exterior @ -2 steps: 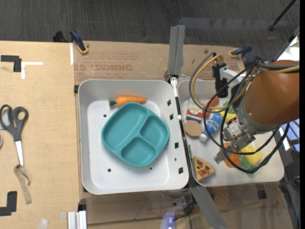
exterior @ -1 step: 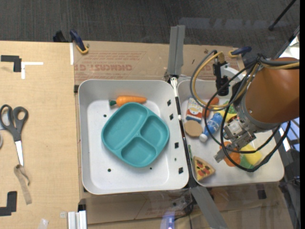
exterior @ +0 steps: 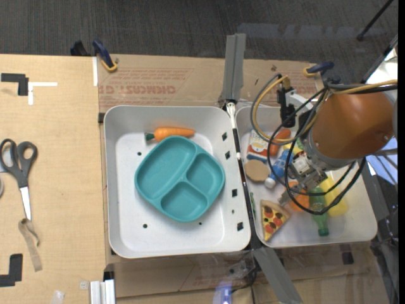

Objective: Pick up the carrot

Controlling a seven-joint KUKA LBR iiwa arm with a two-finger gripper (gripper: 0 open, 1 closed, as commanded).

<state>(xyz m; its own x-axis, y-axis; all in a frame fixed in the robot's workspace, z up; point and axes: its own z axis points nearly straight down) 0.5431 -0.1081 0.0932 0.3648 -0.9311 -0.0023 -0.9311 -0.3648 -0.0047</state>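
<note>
The carrot (exterior: pixel 174 132) lies in the left bin (exterior: pixel 120 189), against its far wall, touching the far edge of the teal divided plate (exterior: pixel 180 178). The gripper (exterior: pixel 308 181) hangs over the cluttered right bin (exterior: pixel 364 230), well apart from it. Advised: cross to the left bin, align the jaws across the carrot's length, clear of the plate rim. Cables and the wrist mask the jaws; their state cannot be determined.

Bright, even overhead light; soft shadows; perhaps slightly blurred.
</note>
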